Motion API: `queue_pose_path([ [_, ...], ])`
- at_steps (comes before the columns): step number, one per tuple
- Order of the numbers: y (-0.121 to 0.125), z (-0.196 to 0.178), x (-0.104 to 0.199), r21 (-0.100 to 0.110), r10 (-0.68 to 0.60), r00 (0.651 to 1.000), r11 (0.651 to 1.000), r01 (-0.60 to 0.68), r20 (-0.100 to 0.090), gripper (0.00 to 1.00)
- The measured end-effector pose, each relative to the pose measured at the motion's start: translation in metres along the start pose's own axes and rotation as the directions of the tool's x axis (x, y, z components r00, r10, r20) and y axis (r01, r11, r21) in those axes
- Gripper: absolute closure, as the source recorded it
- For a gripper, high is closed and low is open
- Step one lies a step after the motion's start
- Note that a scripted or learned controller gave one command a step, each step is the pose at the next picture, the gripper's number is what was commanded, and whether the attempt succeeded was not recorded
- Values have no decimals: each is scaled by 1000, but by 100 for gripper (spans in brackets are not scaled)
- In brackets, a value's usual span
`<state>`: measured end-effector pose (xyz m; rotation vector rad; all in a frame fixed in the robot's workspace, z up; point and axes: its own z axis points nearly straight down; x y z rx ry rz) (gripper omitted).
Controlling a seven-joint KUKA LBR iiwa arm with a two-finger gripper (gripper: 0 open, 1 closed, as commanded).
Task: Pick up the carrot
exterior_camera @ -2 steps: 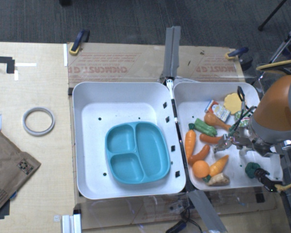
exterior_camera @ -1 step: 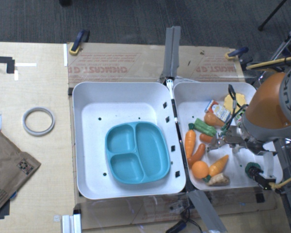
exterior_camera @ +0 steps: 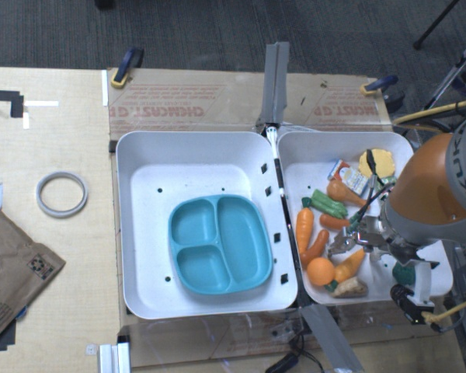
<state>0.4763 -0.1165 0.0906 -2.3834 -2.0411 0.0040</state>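
The carrot (exterior_camera: 304, 230) is orange and tapered. It lies lengthwise along the left wall of the right bin (exterior_camera: 289, 179), beside a thinner red-orange vegetable (exterior_camera: 318, 244). My gripper (exterior_camera: 348, 238) hangs low over the middle of that bin, a short way right of the carrot, among the toy foods. The grey wrist and its orange band (exterior_camera: 426, 183) cover the bin's right side. Nothing shows clearly in the gripper's hold, and the wrist and cables mask its tip.
The left bin (exterior_camera: 140, 208) holds a teal divided plate (exterior_camera: 219, 244). Around the gripper lie a green vegetable (exterior_camera: 329, 205), an orange fruit (exterior_camera: 320, 272), a yellow piece (exterior_camera: 378, 162) and a small packet (exterior_camera: 349, 176). A tape roll (exterior_camera: 61, 193) sits on the bench at left.
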Motion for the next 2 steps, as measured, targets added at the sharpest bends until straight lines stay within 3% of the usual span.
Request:
queue_pose_path([
  [1, 0, -8, -1, 1, 3, 1000, 1000, -3, 0, 100],
  [2, -1, -142, 63, -2, 144, 990, 990, -144, 2, 100],
])
